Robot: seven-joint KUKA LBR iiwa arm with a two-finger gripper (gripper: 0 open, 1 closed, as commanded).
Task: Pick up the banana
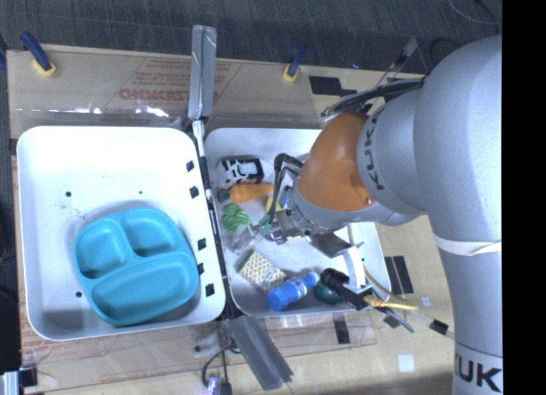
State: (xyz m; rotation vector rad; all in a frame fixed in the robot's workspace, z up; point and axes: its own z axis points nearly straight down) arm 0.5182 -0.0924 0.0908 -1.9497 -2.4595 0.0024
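My gripper (271,229) is down in the middle of the right bin (256,139), under the orange wrist band. A thin yellow sliver (270,200) shows at the gripper's upper left edge; it may be the banana, with the rest hidden by the wrist. An orange carrot-like piece (249,190) lies just to its left, and a green leafy piece (235,218) lies below that, close to the gripper. I see nothing clearly held.
The right bin also holds a black-and-white item (241,167) at the back, a patterned packet (260,271) and a blue bottle (290,293) at the front. A blue divided tray (136,265) lies in the left bin (51,154).
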